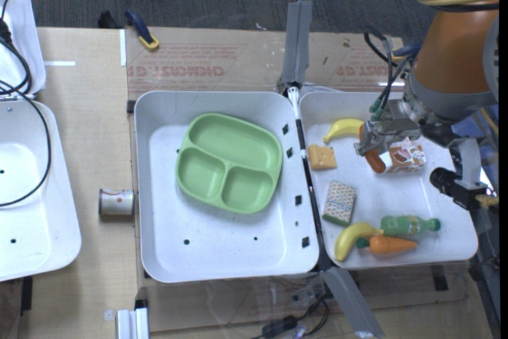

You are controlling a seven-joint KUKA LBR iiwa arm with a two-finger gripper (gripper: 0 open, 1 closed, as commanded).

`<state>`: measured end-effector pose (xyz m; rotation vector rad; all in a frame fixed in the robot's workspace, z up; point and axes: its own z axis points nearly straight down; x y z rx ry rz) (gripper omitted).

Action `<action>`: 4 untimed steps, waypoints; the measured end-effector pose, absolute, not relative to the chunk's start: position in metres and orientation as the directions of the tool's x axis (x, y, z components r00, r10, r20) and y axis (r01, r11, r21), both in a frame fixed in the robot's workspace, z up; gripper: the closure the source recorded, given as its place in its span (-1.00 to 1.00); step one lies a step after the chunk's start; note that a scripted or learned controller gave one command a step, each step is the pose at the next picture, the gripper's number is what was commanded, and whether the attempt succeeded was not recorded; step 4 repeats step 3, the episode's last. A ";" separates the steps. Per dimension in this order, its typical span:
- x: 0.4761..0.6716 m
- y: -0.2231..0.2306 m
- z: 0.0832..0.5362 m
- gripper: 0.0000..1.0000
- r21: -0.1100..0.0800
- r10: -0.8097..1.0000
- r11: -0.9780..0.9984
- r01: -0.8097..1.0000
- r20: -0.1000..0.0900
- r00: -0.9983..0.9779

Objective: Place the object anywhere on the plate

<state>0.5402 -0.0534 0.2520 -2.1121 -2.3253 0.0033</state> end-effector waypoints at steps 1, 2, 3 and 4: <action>0.528 0.023 0.226 1.00 -0.004 0.972 0.234 0.972 0.000 -0.234; 0.561 0.075 0.217 1.00 -0.002 0.880 0.475 0.880 -0.001 -0.475; 0.561 0.075 0.218 -1.00 -0.002 0.880 0.475 0.880 -0.001 -0.475; 0.561 0.075 0.218 -1.00 -0.002 0.880 0.475 0.880 -0.001 -0.475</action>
